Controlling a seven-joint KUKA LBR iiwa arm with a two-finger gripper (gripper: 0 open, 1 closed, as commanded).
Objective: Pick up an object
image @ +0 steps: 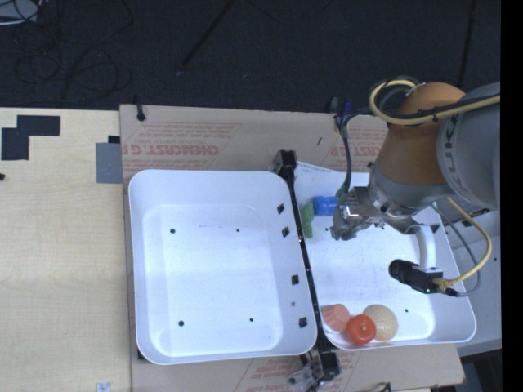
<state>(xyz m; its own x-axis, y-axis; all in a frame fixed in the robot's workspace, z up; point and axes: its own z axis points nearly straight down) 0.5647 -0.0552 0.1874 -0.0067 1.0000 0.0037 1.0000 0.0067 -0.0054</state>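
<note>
Camera view: cardboard-topped bench [204,137], dark floor [204,39].

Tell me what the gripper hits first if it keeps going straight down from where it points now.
Most likely the bare white floor of the right bin. The gripper hangs just right of the blue block and green piece, so it might clip them; depth is hard to judge.

The grey metal arm [470,149] bears a rounded orange band [417,141], looping yellow cables [392,92], and a dark metal two-finger gripper [345,223].
</note>
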